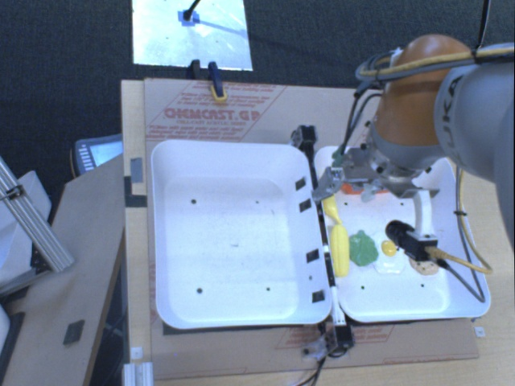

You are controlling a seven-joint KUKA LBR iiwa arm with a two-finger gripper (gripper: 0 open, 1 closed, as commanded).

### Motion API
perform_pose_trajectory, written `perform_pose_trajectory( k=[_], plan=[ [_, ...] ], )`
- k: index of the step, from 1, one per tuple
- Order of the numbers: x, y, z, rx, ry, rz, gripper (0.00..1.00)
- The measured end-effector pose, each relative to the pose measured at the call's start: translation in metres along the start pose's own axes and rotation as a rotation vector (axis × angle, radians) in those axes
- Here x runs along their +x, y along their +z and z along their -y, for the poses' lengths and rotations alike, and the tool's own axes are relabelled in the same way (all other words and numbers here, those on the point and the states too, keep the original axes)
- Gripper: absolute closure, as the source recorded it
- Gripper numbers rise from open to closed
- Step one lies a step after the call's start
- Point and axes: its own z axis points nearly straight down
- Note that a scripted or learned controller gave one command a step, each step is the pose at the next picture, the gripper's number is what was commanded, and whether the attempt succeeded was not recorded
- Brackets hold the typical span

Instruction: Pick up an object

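Hovering arm (418,127) above right bin (451,296), banana (339,250), green toy (364,249)

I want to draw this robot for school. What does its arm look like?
The arm is fat, round and grey, with dark letters on its side. A shiny orange band wraps it above the wrist. Thin black and yellow cables loop over the orange part. Below sits a grey metal gripper.

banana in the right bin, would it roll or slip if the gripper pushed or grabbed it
The banana looks long and slightly curved, so it would probably pivot rather than roll. It lies against the right bin's wall, which may crowd the fingers. Its smooth, shiny skin hints at a light plastic toy that could slip.
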Motion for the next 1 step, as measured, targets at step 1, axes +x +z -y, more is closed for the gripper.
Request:
perform_pose_trajectory(
  k=[1],
  plan=[
    [-0.0179, -0.1313, -0.0331, -0.020, 0.008, 0.005, 0.00]
  ],
)
